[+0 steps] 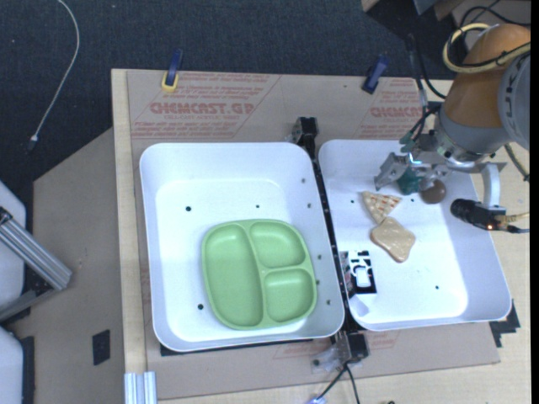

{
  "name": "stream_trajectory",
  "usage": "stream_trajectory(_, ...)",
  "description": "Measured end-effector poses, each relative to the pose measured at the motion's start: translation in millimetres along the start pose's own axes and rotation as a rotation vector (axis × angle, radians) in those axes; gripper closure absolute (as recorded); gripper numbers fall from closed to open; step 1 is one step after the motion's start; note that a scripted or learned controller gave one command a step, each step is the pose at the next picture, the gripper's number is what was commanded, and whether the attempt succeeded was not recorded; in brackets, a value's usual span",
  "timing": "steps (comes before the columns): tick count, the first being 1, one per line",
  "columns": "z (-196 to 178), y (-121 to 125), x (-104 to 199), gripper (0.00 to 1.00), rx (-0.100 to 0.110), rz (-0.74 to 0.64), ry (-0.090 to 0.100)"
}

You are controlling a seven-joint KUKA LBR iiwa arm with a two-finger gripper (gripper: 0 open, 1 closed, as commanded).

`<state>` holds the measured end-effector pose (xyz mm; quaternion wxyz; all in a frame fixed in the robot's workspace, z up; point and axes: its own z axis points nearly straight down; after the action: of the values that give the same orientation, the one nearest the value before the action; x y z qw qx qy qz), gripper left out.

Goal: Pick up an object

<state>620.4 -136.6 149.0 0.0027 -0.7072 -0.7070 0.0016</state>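
1. The two-finger tool (408, 175) hangs low over the far part of the right-hand shallow white bin (455, 305), under the grey and orange arm (480, 82) that reaches in from the right.
2. Whether the tool is released or clenched I cannot tell; the tip is too small and cluttered to read, and nothing can be seen held in it.
3. Nearest candidates: a tan triangular wedge-shaped piece (381, 204), just beside the tool on its near side, and a small round brown object (433, 193) just beside the tool, toward the arm's side.
4. A pale beige lumpy flat piece (394, 241) lies further toward the near edge, touching or almost touching the wedge.
5. The wedge's long axis appears to run slantwise, from the far left to the near right.
6. My judgement: the coming move turns on a short shift toward the near edge and a descent onto the wedge.
7. The green three-compartment plastic tray (257, 272) sits in the left white bin (168, 225), well apart from the tool.
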Motion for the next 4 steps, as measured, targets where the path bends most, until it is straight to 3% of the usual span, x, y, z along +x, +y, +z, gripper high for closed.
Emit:
stream_trajectory(1,59.3,-3.2,-3.7,0.0,-0.007,0.002,0.0)
stream_trajectory(2,58.5,0.1,-4.0,0.0,-0.013,-0.001,-0.002)
stream_trajectory(3,43.6,3.6,-2.7,1.0,-0.024,-0.002,0.0)
stream_trajectory(4,-1.0,8.6,-5.0,1.0,-0.012,-0.002,-0.003)
